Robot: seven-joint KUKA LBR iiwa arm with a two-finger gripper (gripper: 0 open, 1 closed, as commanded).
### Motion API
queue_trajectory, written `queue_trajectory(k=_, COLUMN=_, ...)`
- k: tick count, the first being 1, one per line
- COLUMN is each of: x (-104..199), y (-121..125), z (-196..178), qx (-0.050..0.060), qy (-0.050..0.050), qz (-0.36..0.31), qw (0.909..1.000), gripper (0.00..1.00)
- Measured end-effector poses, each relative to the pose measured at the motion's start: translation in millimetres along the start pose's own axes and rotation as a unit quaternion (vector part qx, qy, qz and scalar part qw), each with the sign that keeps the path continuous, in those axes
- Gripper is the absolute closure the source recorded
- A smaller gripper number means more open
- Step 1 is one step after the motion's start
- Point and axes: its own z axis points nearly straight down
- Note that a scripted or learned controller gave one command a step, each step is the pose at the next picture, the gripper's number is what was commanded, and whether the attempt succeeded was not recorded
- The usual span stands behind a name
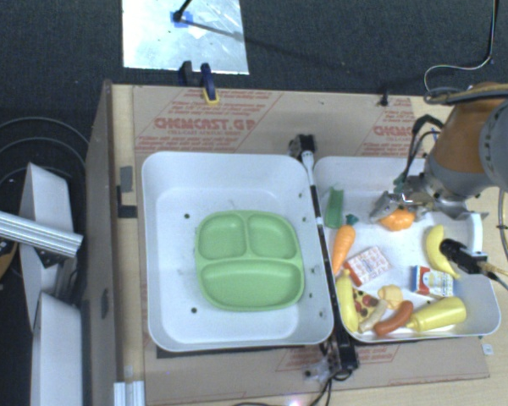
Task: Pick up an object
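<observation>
The gripper (395,207) is pinching the small round orange plastic fruit (398,221) right under it; probably light, stiff, slippery, so squeezing its middle looks safest.

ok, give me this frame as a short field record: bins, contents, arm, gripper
left bin: shallow white bin holding a light green three-compartment plastic tray
right bin: shallow white bin with toy food: orange carrot, yellow banana, yellow squeeze bottle, red sausage
arm: grey, orange band, over right bin's far side
gripper: just above a small orange fruit
grasp: cannot tell
</observation>
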Motion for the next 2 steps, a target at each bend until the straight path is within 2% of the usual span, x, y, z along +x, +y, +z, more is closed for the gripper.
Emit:
queue_trajectory(k=1, x=-0.9, y=1.5, z=-13.0, qx=-0.003, qy=0.0, qz=0.0, qw=1.0, gripper=1.0)
queue_trajectory(k=2, x=158.2, y=-21.3, z=-107.3, qx=-0.004, qy=0.003, qz=-0.007, qw=1.0, gripper=1.0)
